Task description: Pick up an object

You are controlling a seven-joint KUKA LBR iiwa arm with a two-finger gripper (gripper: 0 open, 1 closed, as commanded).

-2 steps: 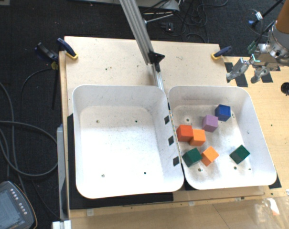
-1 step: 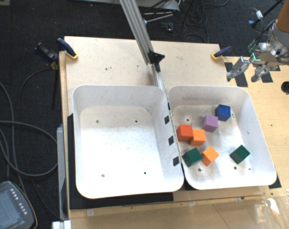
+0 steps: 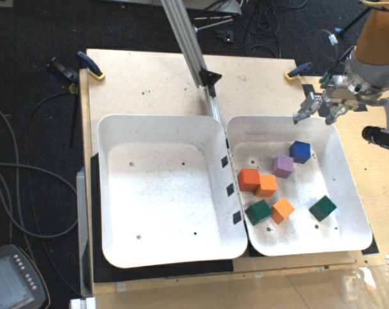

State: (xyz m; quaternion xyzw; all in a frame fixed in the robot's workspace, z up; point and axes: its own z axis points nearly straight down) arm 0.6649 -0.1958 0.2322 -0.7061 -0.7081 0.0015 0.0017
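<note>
The right bin [image 3: 348,192] holds several small blocks: a blue one [image 3: 300,151], a purple one [image 3: 283,166], two orange ones touching [image 3: 249,179] [image 3: 267,185], a third orange one [image 3: 282,210], and two dark green ones [image 3: 258,211] [image 3: 323,208]. My gripper [image 3: 317,111] hangs above the bin's far right rim, up and right of the blue block. Its fingers are spread and nothing sits between them.
The left bin [image 3: 117,172] lies beside the right one. A slanted metal pole [image 3: 184,34] rises from behind the bins' shared edge. Clamps [image 3: 91,65] [image 3: 298,71] grip the board's far corners. Cables lie on the dark floor at left.
</note>
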